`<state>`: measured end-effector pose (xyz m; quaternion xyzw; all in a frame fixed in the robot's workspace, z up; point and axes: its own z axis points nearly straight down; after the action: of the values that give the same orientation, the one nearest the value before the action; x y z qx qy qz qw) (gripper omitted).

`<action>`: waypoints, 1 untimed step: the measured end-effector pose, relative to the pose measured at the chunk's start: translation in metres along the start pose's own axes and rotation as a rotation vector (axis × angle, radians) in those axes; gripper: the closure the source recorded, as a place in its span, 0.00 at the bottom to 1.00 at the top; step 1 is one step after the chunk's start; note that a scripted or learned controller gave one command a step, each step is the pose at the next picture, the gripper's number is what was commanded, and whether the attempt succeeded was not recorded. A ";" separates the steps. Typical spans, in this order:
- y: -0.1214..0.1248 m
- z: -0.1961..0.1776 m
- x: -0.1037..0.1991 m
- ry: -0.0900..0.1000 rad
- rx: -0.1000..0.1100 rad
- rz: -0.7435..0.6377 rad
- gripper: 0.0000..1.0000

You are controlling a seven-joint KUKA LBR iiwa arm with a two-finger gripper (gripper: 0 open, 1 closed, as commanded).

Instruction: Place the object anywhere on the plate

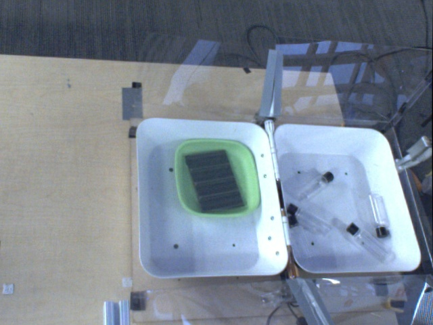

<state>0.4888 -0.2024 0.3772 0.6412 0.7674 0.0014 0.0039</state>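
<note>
Across the top of the frame we see a dark carpeted floor (101, 12), and below it the pale wooden bench (61, 181) fills the left and middle. A small grey metal bracket (132, 102) sits on the wood just above the upper left corner of the left bin (152, 249). A grey metal post (271, 87) runs up from the seam where the left bin meets the right bin (399, 202), and black cables (260, 36) loop above it. In the left bin's upper middle lies the green plate (252, 181), and the dark ribbed block (214, 180) rests flat on it, slightly tilted. Several clear vials (314, 185) with black caps lie scattered in the right bin. We cannot tell how far the gripper is open or whether it has hold of anything.
</note>
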 end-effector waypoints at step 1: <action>-0.001 0.001 -0.003 0.000 -0.001 -0.229 0.00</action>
<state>0.4887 -0.2057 0.3762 0.5491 0.8357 0.0010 0.0043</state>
